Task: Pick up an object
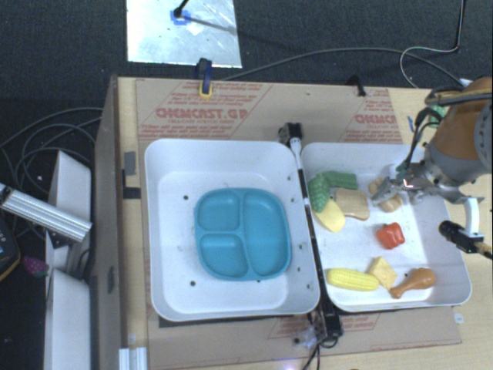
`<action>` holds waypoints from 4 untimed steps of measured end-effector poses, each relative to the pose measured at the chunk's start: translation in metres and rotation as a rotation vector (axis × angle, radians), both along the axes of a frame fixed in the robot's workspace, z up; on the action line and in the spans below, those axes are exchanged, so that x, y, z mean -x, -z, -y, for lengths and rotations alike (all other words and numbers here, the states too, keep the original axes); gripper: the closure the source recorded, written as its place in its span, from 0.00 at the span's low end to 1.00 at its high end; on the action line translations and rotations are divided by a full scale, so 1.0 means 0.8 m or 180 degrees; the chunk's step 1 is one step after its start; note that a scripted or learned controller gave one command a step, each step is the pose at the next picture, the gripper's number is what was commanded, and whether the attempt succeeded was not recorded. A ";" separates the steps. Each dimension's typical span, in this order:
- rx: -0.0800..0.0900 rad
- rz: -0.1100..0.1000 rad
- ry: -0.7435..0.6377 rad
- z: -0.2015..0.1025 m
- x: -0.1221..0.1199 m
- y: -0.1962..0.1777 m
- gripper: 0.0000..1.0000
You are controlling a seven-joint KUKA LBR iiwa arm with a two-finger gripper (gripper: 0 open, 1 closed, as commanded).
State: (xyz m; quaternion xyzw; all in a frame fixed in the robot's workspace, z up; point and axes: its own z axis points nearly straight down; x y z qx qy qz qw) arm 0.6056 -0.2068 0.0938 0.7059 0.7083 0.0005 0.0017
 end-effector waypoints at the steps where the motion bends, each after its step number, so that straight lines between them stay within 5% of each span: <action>1: -0.0005 -0.0008 0.0008 -0.014 0.062 0.012 0.00; 2: -0.0006 -0.0009 0.0009 -0.041 0.101 0.012 0.00; 3: -0.0003 0.0003 0.0007 -0.040 0.100 -0.002 1.00; 4: -0.0006 0.0008 -0.0004 -0.108 0.012 -0.122 1.00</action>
